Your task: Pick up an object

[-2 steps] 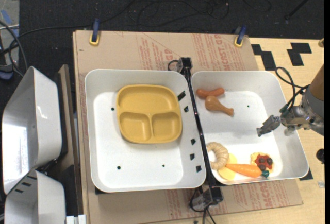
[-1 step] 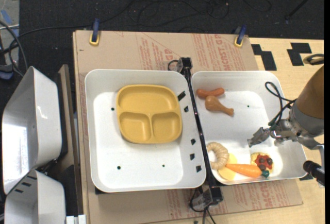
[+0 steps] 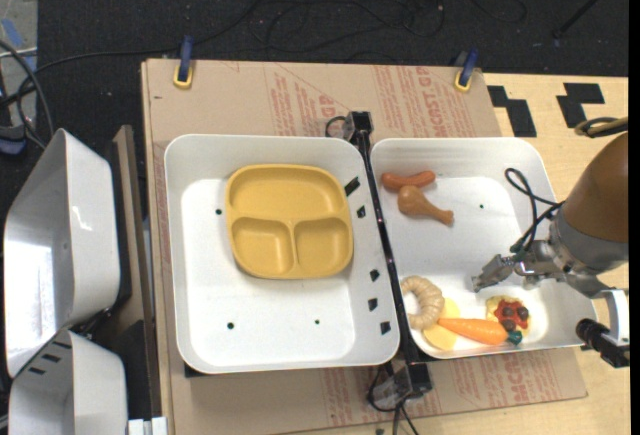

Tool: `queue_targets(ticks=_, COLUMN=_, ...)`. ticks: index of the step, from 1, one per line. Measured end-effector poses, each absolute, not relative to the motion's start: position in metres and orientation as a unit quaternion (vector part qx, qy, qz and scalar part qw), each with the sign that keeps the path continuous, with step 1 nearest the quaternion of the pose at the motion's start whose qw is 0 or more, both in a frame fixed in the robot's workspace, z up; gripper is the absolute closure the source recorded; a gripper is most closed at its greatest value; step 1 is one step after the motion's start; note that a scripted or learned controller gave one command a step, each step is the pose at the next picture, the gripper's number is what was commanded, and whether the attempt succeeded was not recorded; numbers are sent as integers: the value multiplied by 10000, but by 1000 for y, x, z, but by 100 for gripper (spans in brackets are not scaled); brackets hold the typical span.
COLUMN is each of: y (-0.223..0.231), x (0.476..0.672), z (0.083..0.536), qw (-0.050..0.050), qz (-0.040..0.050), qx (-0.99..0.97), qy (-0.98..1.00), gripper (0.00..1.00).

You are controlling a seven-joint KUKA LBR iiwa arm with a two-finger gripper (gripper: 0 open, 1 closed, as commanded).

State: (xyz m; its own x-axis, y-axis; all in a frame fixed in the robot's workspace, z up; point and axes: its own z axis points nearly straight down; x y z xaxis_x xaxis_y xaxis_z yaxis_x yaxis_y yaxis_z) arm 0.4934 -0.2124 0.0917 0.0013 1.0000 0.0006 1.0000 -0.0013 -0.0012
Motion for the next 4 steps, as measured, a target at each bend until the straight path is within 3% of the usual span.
queue_targets(ticks=1, y=-212, x=494, z=102, qw=2, qz=1, qx=-7076, qy=-7066, gripper=100)
queue_targets(ticks=3, y=-195, x=496, z=208, qw=-19, qz=-9, qx=-7058, qy=-7084, gripper=100)
queue_targets(ticks=4, y=-195, x=497, z=237, qw=-22, qz=-6, qx=-7059, qy=-7083, gripper=100)
